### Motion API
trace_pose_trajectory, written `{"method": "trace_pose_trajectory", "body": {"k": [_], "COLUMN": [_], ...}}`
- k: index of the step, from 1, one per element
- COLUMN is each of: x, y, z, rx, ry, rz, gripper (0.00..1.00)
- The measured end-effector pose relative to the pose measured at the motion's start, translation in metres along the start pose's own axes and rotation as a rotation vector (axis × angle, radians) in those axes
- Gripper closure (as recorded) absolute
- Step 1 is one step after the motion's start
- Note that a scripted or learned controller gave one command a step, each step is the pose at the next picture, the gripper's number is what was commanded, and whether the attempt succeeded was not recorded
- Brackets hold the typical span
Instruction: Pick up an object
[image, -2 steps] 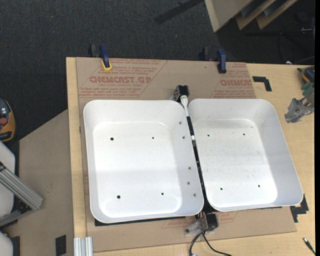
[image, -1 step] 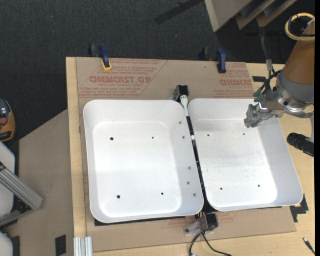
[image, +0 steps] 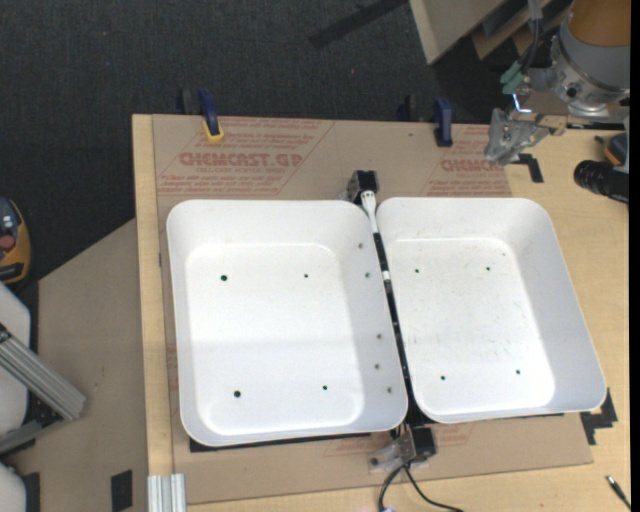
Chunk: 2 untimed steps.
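My gripper (image: 504, 142) hangs at the top right of the camera view, above the brown board just beyond the far edge of the right bin (image: 560, 300). Nothing shows in its grasp. The left bin (image: 190, 300) and the right bin lie side by side, each showing a bare white floor with small dark dots. The arm's wrist with its orange band (image: 600, 22) is in the top right corner.
The bins rest on a brown board (image: 250, 150) held by two blue clamps (image: 209, 112) at the far edge. A black bar (image: 385, 290) with a cable runs between the bins. Metal profiles (image: 40, 385) lie at the left; dark tools (image: 600, 180) lie at the right.
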<state>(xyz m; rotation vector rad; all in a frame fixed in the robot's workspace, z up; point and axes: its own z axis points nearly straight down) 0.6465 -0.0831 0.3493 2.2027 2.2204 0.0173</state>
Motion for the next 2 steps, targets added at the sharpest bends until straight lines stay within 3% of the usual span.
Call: {"method": "trace_pose_trajectory", "body": {"k": [1,2], "x": [0.054,0.1], "y": [0.019,0.024], "z": [0.077,-0.084], "rx": [0.025,-0.005], "ry": [0.005,0.004], "rz": [0.002,0.001], "gripper": [1.0,1.0]}}
